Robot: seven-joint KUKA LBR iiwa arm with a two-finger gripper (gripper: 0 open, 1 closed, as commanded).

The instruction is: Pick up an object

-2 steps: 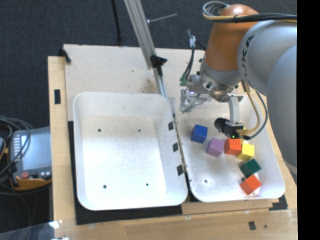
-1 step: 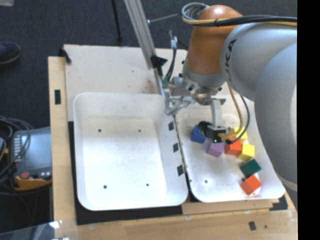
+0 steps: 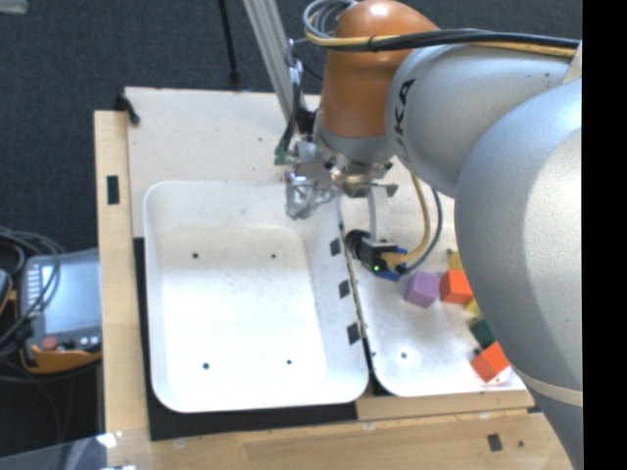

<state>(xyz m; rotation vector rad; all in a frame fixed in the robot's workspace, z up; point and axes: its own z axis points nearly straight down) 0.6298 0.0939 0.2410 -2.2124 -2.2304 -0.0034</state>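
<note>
The arm (image 3: 460, 135) fills the upper right of the frame, its orange band above the wrist near top centre. Its jaws (image 3: 306, 199) hang over the far right corner of the left bin (image 3: 171, 292); whether they are wide or narrow, I cannot tell, and nothing shows between them. The objects lie in the right bin (image 3: 411, 370), at the right of the frame: a purple block (image 3: 422, 288) just beside an orange block (image 3: 456, 287), a dark green block (image 3: 483, 332) and another orange block (image 3: 490, 362) lower down, partly hidden by the arm. Both bins sit on the tabletop (image 3: 113, 262).
</note>
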